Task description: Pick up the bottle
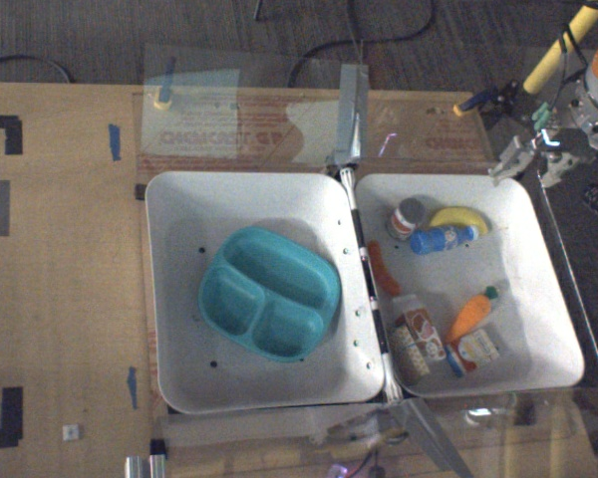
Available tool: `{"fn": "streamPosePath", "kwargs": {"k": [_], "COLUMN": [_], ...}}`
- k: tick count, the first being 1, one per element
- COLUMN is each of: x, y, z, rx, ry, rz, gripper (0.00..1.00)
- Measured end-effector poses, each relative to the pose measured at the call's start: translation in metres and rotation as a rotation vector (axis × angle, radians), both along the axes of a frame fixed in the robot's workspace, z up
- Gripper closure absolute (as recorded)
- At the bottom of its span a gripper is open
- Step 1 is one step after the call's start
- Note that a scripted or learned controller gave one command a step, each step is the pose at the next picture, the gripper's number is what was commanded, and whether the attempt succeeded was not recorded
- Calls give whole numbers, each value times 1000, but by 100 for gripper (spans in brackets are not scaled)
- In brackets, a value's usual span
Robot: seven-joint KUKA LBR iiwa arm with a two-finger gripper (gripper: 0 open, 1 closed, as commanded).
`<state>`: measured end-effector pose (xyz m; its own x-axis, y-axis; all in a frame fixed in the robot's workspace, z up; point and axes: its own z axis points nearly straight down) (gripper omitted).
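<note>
Your bottle (444, 238) lies on its side in the far part of the right bin (548, 297), a blue body with a yellow cap end pointing right, touching the banana (458, 217) just behind it and close to a small can (407, 217) on its left. It looks like light, stiff plastic, round and likely to roll, so you should close across the middle of the body, not along it. The gripper (530, 157) hangs above the bin's far right corner, its fingers spread open and holding nothing. Count one bottle, one banana, one can, one carrot (473, 314), two small cartons (419, 339), one red stick (384, 269), and one teal divided plate (269, 294) in the left bin (169, 227).
</note>
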<state>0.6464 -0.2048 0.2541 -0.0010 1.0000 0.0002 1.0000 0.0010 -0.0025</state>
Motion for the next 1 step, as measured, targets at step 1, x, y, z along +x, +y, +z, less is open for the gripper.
{"fn": "streamPosePath", "kwargs": {"k": [1], "x": [22], "y": [8], "z": [-144], "rx": [-1], "ry": [-6], "rz": [90], "gripper": [0]}}
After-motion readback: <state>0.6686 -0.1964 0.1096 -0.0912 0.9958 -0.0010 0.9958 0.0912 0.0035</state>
